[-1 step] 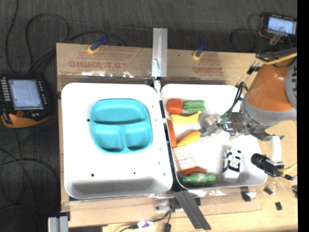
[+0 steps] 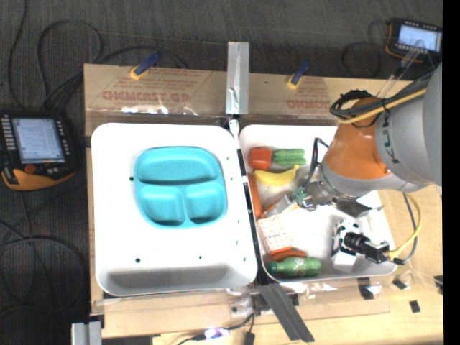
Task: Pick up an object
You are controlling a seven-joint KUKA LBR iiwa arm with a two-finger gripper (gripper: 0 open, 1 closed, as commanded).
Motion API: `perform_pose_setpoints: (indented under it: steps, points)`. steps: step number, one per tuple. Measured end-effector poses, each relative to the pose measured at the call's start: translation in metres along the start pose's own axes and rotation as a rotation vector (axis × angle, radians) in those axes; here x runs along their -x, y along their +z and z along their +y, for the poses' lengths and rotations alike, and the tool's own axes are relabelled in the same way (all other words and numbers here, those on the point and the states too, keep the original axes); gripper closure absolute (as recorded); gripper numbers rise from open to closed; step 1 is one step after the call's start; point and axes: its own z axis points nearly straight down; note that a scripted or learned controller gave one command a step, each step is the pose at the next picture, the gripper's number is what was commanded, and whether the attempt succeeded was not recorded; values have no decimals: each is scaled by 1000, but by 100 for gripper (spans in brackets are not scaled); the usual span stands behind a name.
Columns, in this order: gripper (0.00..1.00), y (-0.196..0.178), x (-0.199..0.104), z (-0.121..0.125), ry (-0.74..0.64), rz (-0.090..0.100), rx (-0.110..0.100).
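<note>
My gripper (image 2: pixel 305 195) hangs low in the right bin (image 2: pixel 316 134), just right of a yellow banana (image 2: pixel 277 177). At the bin's back lie a red-orange piece (image 2: pixel 259 157) and a green piece (image 2: pixel 289 156). An orange stick (image 2: pixel 256 198) runs along the bin's left wall. A white carton with red print (image 2: pixel 274 233) lies in the middle, and a green bottle (image 2: pixel 295 266) rests by the front wall with a thin orange piece (image 2: pixel 289 253) behind it. The arm's orange band (image 2: pixel 352 157) covers the bin's right part.
The left bin (image 2: pixel 115 257) holds a blue divided tray (image 2: pixel 180 185). A metal post (image 2: pixel 238 77) stands behind the bins' shared wall. Handheld controllers lie at the far left (image 2: pixel 34 146) and the back right (image 2: pixel 415 40).
</note>
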Motion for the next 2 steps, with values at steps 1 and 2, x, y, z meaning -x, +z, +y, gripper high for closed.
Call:
perform_pose_setpoints:
  steps: [1,2]
  points:
    - [0,9,28,42,180,-3,5]
    - [100,-1,29,43,179,-6,7]
